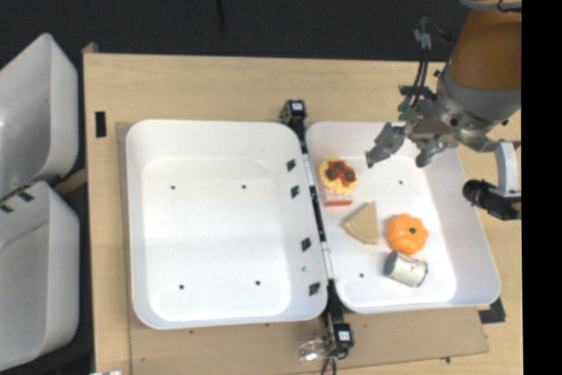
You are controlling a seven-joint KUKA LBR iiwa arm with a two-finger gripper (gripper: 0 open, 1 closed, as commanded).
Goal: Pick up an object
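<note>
Camera view is showing the gripper (406, 152) hanging with jaws spread wide, holding nothing; a small orange pumpkin (407, 234), green-stemmed, is sitting below them.

We take this for a robotics lab. A grey industrial arm with an orange band (479, 57) reaches over a pale wooden bench (219, 88). Two shallow white plastic bins (136, 215) sit clipped together on it.

Two bins sit side by side on the counter (105, 189). In the right bin (465, 268), a cupcake (338, 177) lies nearest the left bin (211, 224); before it a wedge (362, 224), a pumpkin (407, 234) to its right, a can (406, 270) nearest the front.
</note>
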